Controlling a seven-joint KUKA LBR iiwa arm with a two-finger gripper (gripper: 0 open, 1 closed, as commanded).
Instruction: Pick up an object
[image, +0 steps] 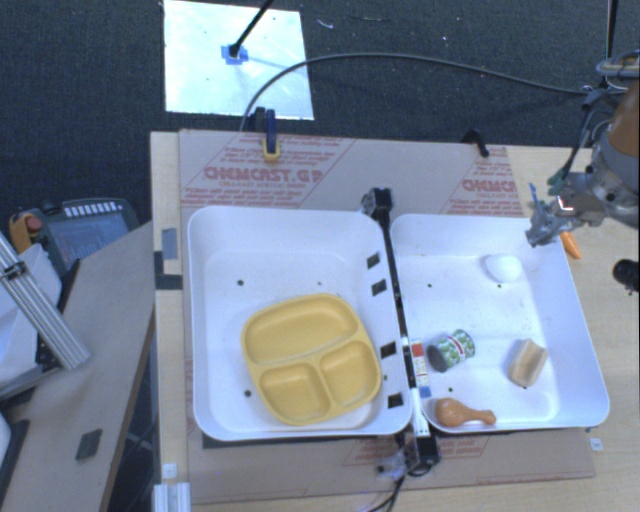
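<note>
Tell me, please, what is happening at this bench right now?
The arm's gripper hovers over the far right corner of the right bin. That bin contains a white egg-shaped item, a small can, a tan bread-like piece and an orange drumstick toy, all untouched. The left bin contains a yellow divided tray.
</note>
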